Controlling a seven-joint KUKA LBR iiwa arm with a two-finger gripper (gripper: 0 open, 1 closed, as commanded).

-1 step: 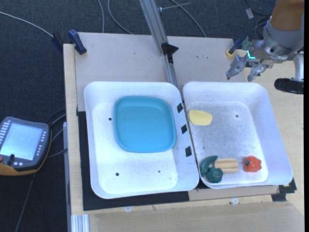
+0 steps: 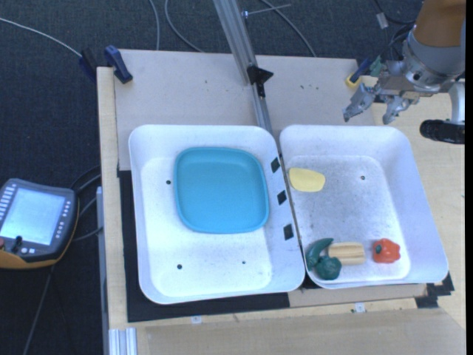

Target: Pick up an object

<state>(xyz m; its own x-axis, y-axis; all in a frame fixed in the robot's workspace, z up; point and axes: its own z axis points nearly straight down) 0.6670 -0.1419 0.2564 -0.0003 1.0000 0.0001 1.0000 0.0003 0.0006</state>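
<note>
Hovering above bench (image 2: pixel 185 87), tool (image 2: pixel 375 108) spread (holding nothing).

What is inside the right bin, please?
The right bin holds a yellow piece, a green toy, a wooden block and a red toy. Nothing looks covered.

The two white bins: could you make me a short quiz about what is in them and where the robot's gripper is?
1. True or false: the blue plate lies in the left bin.
2. Which lies nearest the red pepper? A) yellow piece B) wooden block C) blue plate
3. Fill in: the gripper is above the right bin's ____ edge.

Key: 1 true. 2 B; the green toy lies on the block's other side. 3 far; its fingers are spread, holding nothing.
</note>
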